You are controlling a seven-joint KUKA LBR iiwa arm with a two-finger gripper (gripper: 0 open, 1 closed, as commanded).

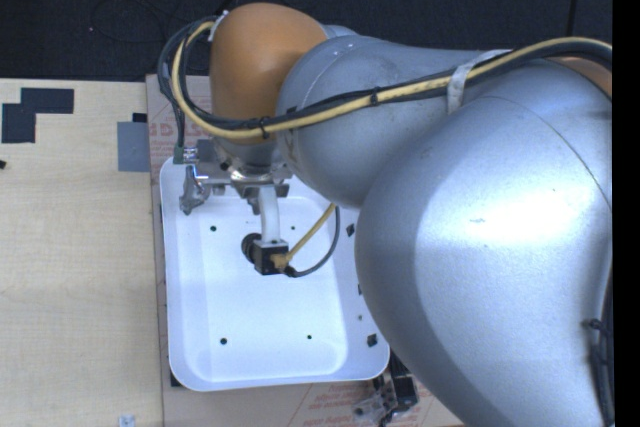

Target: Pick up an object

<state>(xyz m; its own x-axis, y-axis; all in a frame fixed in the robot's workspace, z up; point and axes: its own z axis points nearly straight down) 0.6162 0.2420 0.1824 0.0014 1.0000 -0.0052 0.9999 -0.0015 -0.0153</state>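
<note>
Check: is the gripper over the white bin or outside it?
Over it: the gripper hangs above the far end of the white bin. Below its rim or not: cannot tell.

- The bench [70,265] has a pale, wood-toned top that takes up the left side of the camera view; the robot's arm hides its right side.
- Flat black angular shapes [40,110] mark the top near its far left corner, with a grey rectangle [131,145] just to their right.
- A brown cardboard-like sheet [330,400] with reddish print lies on the bench, showing as a narrow strip left of the bin and a wider one in front of it.
- A shallow white bin [190,355] sits on that sheet, with a few small dark dots on its floor.
</note>
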